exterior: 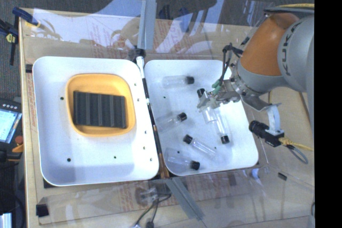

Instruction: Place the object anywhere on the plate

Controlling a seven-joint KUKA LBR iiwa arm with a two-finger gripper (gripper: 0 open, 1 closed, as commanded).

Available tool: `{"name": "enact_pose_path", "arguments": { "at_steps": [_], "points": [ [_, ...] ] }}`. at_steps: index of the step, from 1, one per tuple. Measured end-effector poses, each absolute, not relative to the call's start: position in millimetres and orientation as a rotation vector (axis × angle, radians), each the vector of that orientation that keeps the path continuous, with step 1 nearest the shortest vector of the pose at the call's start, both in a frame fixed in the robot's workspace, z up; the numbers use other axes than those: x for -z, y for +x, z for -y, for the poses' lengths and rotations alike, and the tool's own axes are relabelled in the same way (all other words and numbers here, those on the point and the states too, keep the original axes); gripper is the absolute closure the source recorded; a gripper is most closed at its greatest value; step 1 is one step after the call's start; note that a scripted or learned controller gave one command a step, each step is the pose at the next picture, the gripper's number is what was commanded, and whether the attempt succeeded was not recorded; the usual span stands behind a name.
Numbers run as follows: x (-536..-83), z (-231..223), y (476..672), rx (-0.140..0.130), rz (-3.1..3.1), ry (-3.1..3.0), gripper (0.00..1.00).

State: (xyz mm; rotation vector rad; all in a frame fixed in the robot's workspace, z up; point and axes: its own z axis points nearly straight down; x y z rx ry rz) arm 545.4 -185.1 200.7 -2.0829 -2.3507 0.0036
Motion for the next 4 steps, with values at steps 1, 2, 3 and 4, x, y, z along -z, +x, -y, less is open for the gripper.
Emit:
{"name": "enact_pose_path", "arguments": {
  "at_steps": [1, 2, 3, 4],
  "points": [
    [-219.2, 145.9, 573.3, -0.002, 2.610, -1.747, 1.00],
    [-213.1, 106.0, 600.3, -0.001, 2.800, -1.428, 1.00],
    [-199.4, 63.4, 612.4, -0.002, 2.948, -1.077, 1.00],
    [-199.5, 63.8, 612.4, -0.002, 2.948, -1.078, 0.00]
  ]
}}
